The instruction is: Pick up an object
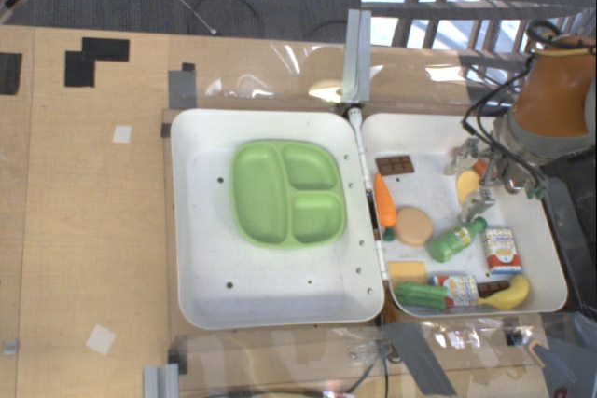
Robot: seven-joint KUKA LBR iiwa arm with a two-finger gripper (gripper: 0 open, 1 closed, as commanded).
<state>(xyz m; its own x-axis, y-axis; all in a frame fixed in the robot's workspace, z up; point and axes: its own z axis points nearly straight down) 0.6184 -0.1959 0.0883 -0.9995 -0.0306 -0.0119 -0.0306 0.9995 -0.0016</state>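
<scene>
The gripper (476, 185) hangs low over the right bin (557, 289), up toward its far right side, with the orange-banded arm (558, 93) coming in above it. Whether its fingers are spread or closed cannot be told from here — they blur into the clutter, and nothing is clearly caught between them. Just beside them sits a yellow-orange piece (466, 185), and directly below, the green bottle (456, 240) lies tilted. A round tan cookie (414, 226) rests left of the bottle, with the carrot (384, 199) along the bin's left wall and a chocolate bar (394, 166) near the far left corner. Along the near edge — a banana (508, 295) at the right corner, a cucumber (422, 295) on the left. In the left bin (201, 289), a green divided plate (286, 192) sits centred.
</scene>
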